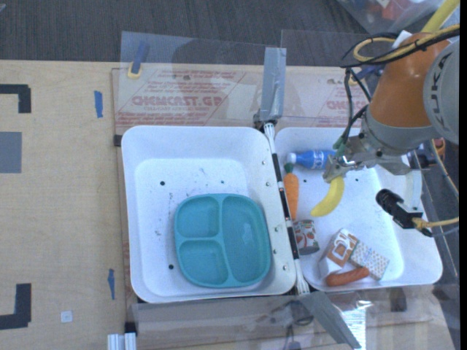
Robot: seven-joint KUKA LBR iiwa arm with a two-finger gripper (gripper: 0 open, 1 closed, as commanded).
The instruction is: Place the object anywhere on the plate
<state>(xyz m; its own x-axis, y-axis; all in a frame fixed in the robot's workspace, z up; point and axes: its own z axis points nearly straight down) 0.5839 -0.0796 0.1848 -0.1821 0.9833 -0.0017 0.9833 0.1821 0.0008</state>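
Observation:
A teal plate with three compartments lies in the left bin, toward its front. In the right bin, a yellow banana lies tilted near the middle. My gripper is directly over the banana's upper end, touching it or nearly so. The wrist hides the contact point. The plate holds nothing.
The right bin also holds an orange carrot along its left wall, a blue-capped bottle at the back, a red sausage, a small orange-and-white box, a patterned packet and a dark packet. A black cable connector hangs to the right.

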